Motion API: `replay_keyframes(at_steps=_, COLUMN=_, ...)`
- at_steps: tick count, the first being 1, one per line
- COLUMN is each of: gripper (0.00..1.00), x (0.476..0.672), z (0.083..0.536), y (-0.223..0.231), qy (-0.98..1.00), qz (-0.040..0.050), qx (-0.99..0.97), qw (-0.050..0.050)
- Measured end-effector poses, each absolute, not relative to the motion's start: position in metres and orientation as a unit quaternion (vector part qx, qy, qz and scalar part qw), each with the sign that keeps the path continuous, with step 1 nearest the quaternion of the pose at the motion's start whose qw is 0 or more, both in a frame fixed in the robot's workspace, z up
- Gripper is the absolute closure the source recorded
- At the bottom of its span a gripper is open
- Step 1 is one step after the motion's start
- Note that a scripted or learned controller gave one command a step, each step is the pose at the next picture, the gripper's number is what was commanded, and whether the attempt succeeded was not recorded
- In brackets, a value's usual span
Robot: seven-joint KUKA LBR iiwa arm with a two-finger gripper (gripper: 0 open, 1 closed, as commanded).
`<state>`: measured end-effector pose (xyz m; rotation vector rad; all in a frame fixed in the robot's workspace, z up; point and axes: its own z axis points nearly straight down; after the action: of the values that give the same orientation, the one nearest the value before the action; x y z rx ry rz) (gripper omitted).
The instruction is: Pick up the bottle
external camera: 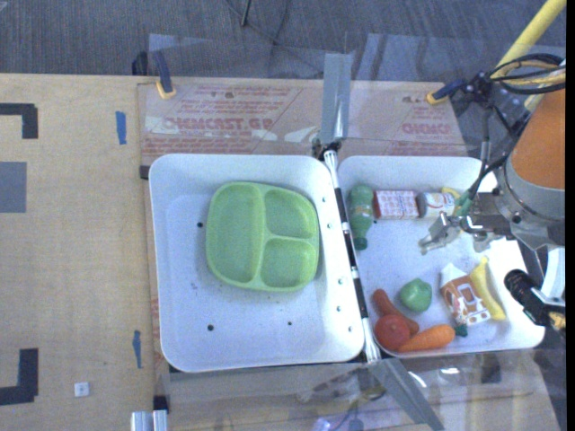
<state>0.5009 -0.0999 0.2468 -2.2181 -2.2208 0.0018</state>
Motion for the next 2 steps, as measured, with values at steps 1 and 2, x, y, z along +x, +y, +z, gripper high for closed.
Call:
replay_keyframes(at_steps=1, gripper=0.0, x=0.48, z=0.091, y=-0.103, qy=-0.717, qz=-0.0004, qx=-0.697, qw=0.0)
replay_keyframes(at_steps=2, gripper=1.0, x=0.48, z=0.101, y=-0.104, qy=-0.716, qz=-0.0008, qx=-0.698, qw=-0.002)
